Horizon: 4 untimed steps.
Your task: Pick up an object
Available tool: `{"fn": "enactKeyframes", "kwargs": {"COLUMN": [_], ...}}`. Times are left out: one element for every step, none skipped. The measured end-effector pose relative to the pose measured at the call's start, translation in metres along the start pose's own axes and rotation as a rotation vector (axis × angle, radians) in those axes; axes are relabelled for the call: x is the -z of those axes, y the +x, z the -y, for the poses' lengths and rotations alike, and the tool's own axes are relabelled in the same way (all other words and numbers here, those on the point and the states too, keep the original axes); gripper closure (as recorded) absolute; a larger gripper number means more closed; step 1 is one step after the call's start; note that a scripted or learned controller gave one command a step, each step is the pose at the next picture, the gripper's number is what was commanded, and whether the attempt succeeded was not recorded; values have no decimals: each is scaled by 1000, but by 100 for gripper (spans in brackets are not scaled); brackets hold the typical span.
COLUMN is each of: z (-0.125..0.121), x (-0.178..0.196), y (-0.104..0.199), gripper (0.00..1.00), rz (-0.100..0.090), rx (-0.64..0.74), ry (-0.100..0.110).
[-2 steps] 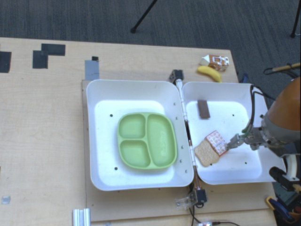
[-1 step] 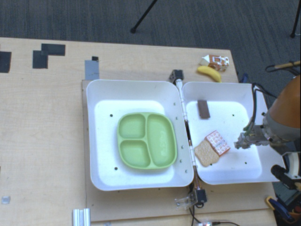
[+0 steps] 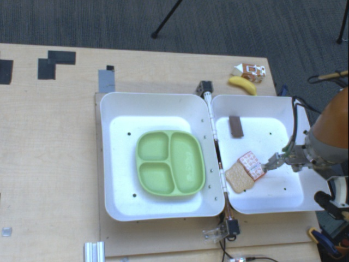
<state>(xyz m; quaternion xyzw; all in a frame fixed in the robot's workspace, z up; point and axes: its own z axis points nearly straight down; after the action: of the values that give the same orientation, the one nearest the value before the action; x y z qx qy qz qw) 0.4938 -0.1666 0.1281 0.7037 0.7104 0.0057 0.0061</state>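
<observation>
In the right bin [image 3: 283, 195] lie three things: a small dark brown block [image 3: 235, 126] near the back, a tan cracker-like slice [image 3: 238, 177] by the left wall, and a red-and-white patterned packet [image 3: 251, 165] overlapping the slice's upper right edge. My gripper [image 3: 269, 163] reaches in from the right, low over the bin floor. Its tip is right at the packet's right edge. I see nothing lifted off the floor.
The left bin [image 3: 117, 162] holds a green divided plate [image 3: 170, 163]. Behind the right bin, on the bench, lie a banana [image 3: 242, 84] and a small carton [image 3: 251, 70]. The arm's orange band [image 3: 331, 125] hangs over the right bin's right side.
</observation>
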Motion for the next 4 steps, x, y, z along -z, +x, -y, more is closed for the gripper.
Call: {"fn": "enactKeyframes", "kwargs": {"z": [4,1,1,-1], "x": [-40,-28,-29,-18], "y": [49,50,50,51], "gripper": [0,100,0,100], "rz": [2,2,1,0], "rx": [-6,-4,-4,-1], "ry": [5,-2,-1,-4]}}
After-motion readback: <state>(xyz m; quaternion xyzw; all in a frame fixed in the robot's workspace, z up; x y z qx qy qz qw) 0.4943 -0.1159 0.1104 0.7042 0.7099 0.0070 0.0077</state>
